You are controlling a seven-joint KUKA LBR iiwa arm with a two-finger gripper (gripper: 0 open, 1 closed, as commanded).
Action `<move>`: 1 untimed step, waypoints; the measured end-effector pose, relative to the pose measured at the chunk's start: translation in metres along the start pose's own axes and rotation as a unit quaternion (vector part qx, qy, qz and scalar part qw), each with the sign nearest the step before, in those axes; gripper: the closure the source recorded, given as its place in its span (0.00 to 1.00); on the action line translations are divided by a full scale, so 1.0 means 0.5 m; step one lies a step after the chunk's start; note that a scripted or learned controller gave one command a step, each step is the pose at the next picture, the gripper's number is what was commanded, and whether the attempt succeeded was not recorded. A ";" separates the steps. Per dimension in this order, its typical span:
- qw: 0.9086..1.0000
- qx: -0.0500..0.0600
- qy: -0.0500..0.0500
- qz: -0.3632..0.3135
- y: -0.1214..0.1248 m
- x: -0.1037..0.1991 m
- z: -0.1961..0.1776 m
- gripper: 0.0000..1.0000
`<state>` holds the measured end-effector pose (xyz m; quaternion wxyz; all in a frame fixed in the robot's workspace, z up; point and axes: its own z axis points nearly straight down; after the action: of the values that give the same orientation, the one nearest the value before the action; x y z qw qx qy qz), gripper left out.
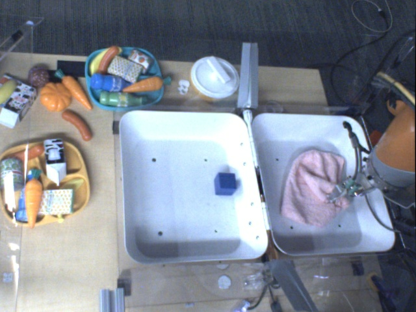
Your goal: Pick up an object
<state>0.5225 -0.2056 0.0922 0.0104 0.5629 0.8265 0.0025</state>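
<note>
A small blue cube point(225, 183) lies in the left bin point(149, 233), right of its middle. A crumpled pink cloth point(312, 187) fills the middle of the right bin point(377, 239). My gripper point(342, 190) is low in the right bin, at the cloth's right edge, and seems to touch the fabric there. The arm's orange band point(398, 142) shows above it at the right border. Whether any cloth is caught in the gripper cannot be made out.
A metal divider point(246, 77) stands behind the seam between the bins. A white lidded bowl point(214, 77), a blue bowl of toy food point(123, 78), a yellow tray of toy food point(45, 184) and loose toy vegetables point(62, 96) sit on the bench at the left and back.
</note>
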 end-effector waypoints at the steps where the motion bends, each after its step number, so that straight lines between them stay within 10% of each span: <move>1: 0.997 0.004 0.005 -0.079 0.259 -0.024 -0.138 1.00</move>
<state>0.6461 -0.1690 0.1633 0.0039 0.4962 0.8682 0.0014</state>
